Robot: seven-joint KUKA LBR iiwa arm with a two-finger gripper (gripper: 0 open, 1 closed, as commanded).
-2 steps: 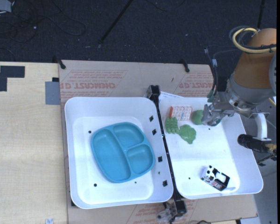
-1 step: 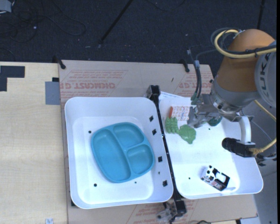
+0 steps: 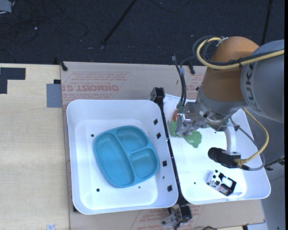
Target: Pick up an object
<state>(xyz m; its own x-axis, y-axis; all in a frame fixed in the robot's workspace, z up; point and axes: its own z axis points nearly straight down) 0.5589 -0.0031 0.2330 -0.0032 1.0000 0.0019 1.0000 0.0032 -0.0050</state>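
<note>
Now the gripper is lowered over a green toy at the upper left of the right bin, likely so it can be grabbed. How it is set cannot be told. Two bins are seen. One blue plate is kept in the left bin. One small black and white thing is left low in the right bin.

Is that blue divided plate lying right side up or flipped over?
Right side up. The blue plate lies flat in the left bin, its three hollow compartments facing up.
</note>
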